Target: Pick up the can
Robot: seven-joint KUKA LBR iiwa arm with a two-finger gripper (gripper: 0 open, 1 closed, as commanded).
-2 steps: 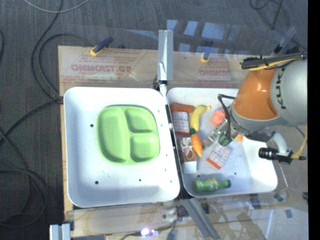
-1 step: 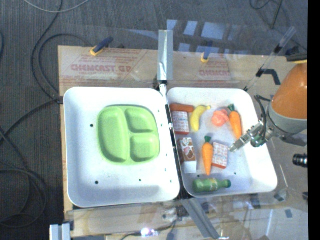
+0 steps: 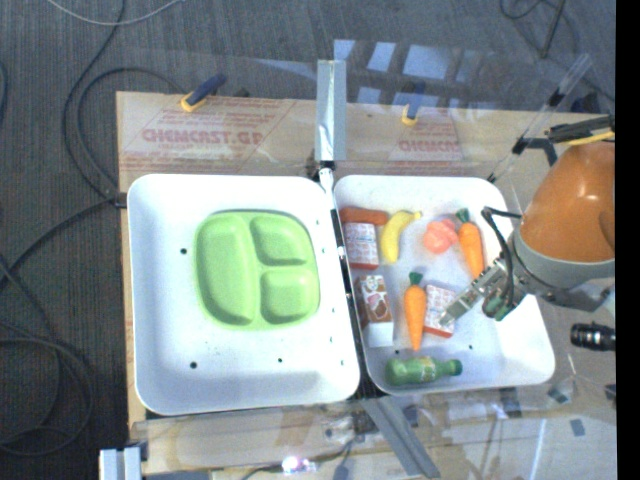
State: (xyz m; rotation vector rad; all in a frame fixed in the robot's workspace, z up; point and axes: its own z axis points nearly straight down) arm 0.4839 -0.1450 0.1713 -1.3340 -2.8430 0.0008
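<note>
A can (image 3: 361, 241) with a red top and a white label lies on its side at the left of the right bin (image 3: 520, 353). A second, smaller can (image 3: 374, 299) with a dark red label lies just below it. My gripper (image 3: 468, 301) hangs low over the right half of that bin, right of both cans. Its tip is at the right edge of a red and white packet (image 3: 437, 309). It is well apart from either can, with an orange carrot (image 3: 414, 315) in between. I see nothing held in the gripper.
The right bin also holds a banana (image 3: 398, 234), a pink toy (image 3: 439, 236), a second carrot (image 3: 470, 247) and a green bottle (image 3: 424, 370) along its front wall. The left bin (image 3: 160, 368) bears a green divided plate (image 3: 259, 268).
</note>
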